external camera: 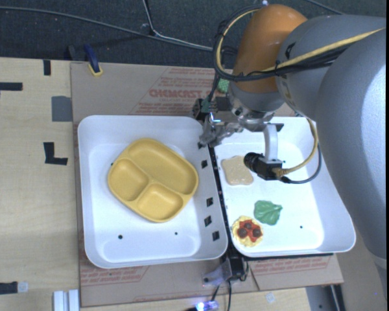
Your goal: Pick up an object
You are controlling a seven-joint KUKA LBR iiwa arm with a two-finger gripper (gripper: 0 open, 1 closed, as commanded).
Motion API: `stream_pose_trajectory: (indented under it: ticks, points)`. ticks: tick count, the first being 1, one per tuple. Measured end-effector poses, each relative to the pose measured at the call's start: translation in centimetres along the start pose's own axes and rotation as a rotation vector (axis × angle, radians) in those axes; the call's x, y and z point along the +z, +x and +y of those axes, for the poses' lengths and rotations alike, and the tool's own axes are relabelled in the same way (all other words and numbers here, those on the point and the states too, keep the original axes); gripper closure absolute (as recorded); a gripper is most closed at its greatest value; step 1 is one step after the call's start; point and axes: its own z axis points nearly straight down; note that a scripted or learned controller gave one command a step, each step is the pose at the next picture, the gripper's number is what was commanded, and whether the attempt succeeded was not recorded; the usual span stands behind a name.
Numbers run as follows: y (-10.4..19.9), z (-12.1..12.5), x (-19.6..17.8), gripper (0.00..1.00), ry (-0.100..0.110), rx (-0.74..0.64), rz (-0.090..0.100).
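Grey arm (350, 109); flat beige slab (236, 171), maybe toy toast, near gripper (209, 135).

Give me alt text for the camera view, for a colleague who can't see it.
The arm's gripper hangs over the far end of the divide between two white bins. The left bin holds a yellow three-part plate; the right bin holds a beige slice, a green leaf and a round red-topped piece.

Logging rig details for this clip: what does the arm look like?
The arm is bulky, rounded and grey, with a glossy orange band above the wrist. Thin black and yellow cables loop around it. The gripper is small, dark metal.
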Motion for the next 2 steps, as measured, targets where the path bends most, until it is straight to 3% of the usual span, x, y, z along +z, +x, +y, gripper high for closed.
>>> stream_pose_trajectory:
  ticks: [1, 2]
  points:
    - [5.72, 2.35, -0.07, 1.00, -0.001, -0.001, 0.001]
    - [5.34, 2.27, -0.06, 0.00, 0.000, 0.003, -0.001]
